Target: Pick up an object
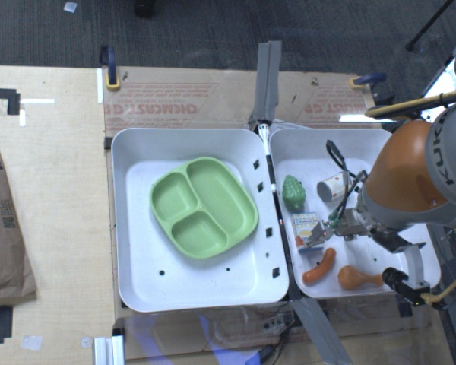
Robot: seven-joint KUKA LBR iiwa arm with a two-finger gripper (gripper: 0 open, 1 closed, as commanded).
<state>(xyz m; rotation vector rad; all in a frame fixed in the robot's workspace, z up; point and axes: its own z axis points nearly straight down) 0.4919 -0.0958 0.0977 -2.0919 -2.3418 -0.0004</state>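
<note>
The right bin (380,139) holds several small things: a green broccoli-like toy (292,192), a small white cup (332,187) lying on its side, a flat printed packet (304,224), an orange sausage-shaped toy (319,266) and a brownish drumstick-shaped toy (357,278). My gripper (319,238) hangs low over the right edge of the packet, just above the orange sausage toy. The arm's orange band (406,169) and wrist cover the bin's right half. I cannot make out anything held.
The left bin (129,226) holds a light green divided plate (204,206). A black cable loop (336,157) lies at the back of the right bin. A brown paper bag (4,226) lies at the bench's far left. Clamps sit along the cardboard's back edge.
</note>
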